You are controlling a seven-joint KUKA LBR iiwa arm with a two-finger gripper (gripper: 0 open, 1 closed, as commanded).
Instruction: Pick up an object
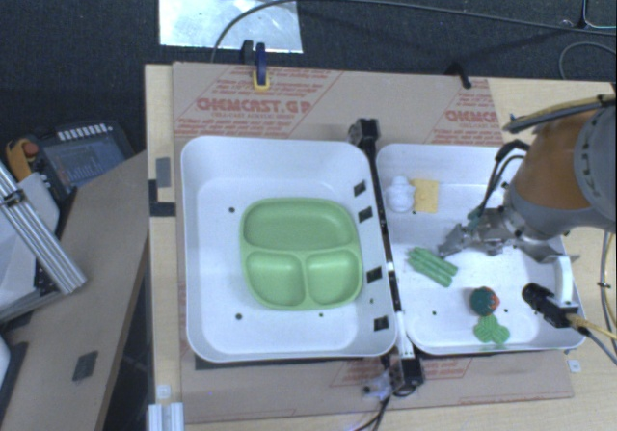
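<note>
Camera view looked down on a worktop (193,92) with two white bins side by side. Left bin (207,227) had a green divided plate (299,253) sitting roughly in the middle. Right bin (453,174) was where the small stuff was: a little white piece (399,194) and a yellow block (425,195) touching each other at the far left, a green ridged thing (432,266) lying slanted near the middle, then a round red-and-green ball (484,300) with a green leafy bit (492,330) just beside it near the front edge. Arm (569,174) came in from the right, and the jaws (467,236) hung low just right of the ridged thing. Honestly couldn't tell how far apart the jaws were, or whether they were gripping anything.
</note>
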